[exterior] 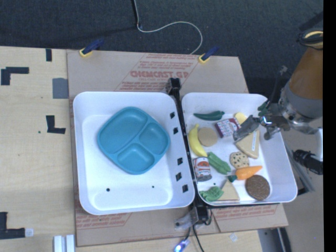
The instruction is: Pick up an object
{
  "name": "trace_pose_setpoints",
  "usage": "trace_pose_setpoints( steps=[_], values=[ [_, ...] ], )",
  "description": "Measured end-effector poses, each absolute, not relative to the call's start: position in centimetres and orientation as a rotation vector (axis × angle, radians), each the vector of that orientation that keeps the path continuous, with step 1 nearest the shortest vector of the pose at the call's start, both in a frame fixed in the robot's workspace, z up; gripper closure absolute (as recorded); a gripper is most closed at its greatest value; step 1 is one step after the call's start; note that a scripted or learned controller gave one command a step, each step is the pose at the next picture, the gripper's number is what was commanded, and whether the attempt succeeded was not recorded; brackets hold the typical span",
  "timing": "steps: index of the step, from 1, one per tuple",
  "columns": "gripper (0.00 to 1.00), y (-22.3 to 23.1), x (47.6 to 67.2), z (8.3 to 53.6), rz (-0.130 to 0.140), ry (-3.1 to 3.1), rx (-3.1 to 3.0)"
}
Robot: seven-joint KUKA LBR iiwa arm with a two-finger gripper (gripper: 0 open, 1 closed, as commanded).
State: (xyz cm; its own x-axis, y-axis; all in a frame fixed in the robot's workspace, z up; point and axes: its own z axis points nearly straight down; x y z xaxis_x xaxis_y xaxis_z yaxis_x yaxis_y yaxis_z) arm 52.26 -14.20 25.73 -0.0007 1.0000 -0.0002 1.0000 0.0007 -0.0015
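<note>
Cheese wedge [251, 145] lay ungrasped in the right bin [278, 164], so the pick was not yet made.
The gripper [255, 126] hovered at the wedge's 12 o'clock, fingers spread and holding nothing. Crowding was tight: cookie [238, 159] at 7, carrot [245, 172] at 6, purple packet [227, 127] at 10. Open floor lay toward 3, before the bin wall; the blue plate [134, 139] sat alone far at 9.

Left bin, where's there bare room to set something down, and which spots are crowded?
In the left bin the bare floor runs along the near edge below the blue plate, plus a narrower strip on its far left. The right bin is crowded: banana, can, carrot and cookie sit close together, with the gripper above them.
</note>
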Motion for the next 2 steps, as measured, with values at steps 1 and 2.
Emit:
trace_pose_setpoints(
  steps=[1, 2],
  values=[
    [1.0, -14.1, 52.3, 26.7, 0.002, -2.223, -2.218],
    [1.0, -9.0, 58.9, 20.5, 0.0, -2.228, -2.214]
  ],
)
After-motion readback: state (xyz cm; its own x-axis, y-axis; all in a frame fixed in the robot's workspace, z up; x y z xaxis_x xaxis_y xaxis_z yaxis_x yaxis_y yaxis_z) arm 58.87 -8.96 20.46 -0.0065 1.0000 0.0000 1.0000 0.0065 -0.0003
